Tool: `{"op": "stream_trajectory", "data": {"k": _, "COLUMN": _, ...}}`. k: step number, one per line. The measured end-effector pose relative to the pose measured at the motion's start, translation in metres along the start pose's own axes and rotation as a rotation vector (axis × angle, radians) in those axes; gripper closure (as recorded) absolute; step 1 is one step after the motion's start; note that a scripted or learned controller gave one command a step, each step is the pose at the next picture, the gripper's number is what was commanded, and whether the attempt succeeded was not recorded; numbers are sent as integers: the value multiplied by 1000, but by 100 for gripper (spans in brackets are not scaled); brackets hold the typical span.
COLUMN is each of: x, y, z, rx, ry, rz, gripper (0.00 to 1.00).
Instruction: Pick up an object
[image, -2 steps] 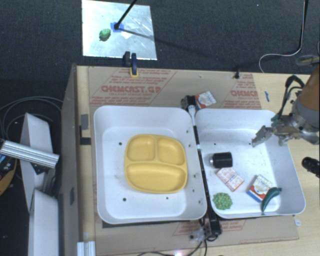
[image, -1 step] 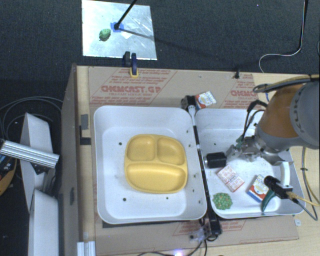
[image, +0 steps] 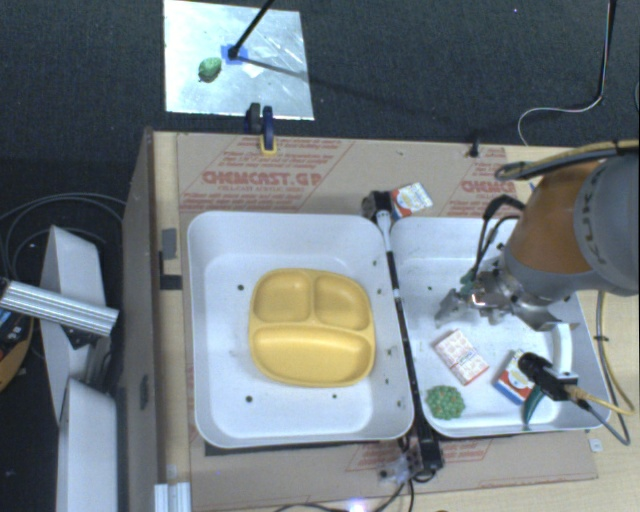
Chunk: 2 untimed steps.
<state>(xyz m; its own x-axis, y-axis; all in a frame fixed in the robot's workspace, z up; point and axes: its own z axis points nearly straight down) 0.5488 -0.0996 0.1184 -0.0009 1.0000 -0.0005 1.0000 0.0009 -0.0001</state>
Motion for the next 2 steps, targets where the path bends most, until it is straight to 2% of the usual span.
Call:
{"op": "stream_trajectory", "data": {"k": 1, "x": -22, "y": -33, "z": 28, "rx": -18, "ry": 2, "rz": -2, "gripper": 0}}
{"op": "stream_trajectory", "data": {"k": 2, "x": -82, "y": 20, "z": 34, "rx": -3, "ry": -1, "rz": 0, "gripper": 0}}
